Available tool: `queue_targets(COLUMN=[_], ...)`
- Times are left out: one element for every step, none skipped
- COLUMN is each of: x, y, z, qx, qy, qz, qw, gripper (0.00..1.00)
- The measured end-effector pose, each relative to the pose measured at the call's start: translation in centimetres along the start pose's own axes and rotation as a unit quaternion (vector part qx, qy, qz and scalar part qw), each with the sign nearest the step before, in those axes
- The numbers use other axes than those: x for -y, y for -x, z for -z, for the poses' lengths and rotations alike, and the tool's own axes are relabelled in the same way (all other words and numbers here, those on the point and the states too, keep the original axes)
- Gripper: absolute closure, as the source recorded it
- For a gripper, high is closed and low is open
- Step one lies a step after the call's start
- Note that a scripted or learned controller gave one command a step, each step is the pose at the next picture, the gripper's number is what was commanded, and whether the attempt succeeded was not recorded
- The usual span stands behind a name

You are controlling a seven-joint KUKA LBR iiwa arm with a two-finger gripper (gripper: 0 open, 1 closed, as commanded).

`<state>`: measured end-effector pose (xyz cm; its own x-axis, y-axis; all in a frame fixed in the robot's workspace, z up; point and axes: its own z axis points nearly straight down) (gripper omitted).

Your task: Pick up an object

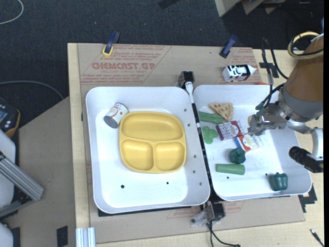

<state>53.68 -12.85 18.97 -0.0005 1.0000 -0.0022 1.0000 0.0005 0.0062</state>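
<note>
Your gripper point(255, 129) hovered over the small red-and-white carton point(245, 141); whether its jaws stood wide or narrow, you couldn't tell. It looked light, crushable: pinch its flat sides gently.

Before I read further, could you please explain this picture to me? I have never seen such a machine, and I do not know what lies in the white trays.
One camera looks down at a slant on a bench with two white bins. The grey and orange arm is a robot reaching in from the right; its gripper hangs over the right bin. That bin contains toy food: a toast slice, green vegetables, a dark pepper and small packets. The left bin contains a yellow divided plate and a small can. I cannot see anything held.
</note>
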Motion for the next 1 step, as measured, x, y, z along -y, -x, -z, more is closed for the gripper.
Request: queue_targets(x=[-0.15], y=[0.03], z=[3.76], qx=[0.000], qy=[0.000], qz=[0.000], qw=[1.0000], gripper=[1.00])
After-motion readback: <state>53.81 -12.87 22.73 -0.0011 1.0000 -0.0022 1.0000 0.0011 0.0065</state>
